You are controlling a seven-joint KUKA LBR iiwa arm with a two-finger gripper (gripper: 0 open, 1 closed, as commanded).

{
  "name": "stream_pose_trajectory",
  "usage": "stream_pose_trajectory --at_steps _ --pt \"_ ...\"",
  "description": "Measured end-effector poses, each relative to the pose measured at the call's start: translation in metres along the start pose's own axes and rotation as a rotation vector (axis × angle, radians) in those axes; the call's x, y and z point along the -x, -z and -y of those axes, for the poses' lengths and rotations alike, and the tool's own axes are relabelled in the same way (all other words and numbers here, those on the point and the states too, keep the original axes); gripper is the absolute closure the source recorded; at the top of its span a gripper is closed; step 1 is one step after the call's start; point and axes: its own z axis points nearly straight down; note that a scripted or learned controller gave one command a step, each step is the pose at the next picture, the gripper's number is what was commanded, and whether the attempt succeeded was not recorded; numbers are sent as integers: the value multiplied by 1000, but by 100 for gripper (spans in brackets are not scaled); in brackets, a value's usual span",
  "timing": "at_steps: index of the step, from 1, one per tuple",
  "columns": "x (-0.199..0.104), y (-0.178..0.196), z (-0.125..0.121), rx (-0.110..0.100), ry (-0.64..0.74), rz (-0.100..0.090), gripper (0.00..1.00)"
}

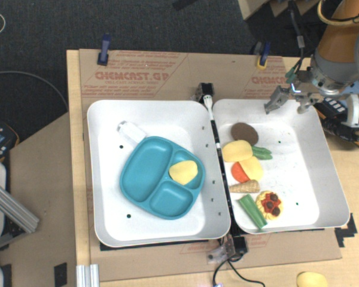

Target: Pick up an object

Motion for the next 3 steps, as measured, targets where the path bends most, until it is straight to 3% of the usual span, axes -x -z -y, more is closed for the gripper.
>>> stream_pose_trajectory --at_steps 1,2,3 --pt "-58 -49 76 -11 2 -5 0" --pt "-83 -3 133 -2 0 -3 0" --pt "-98 92 165 10 2 0 0"
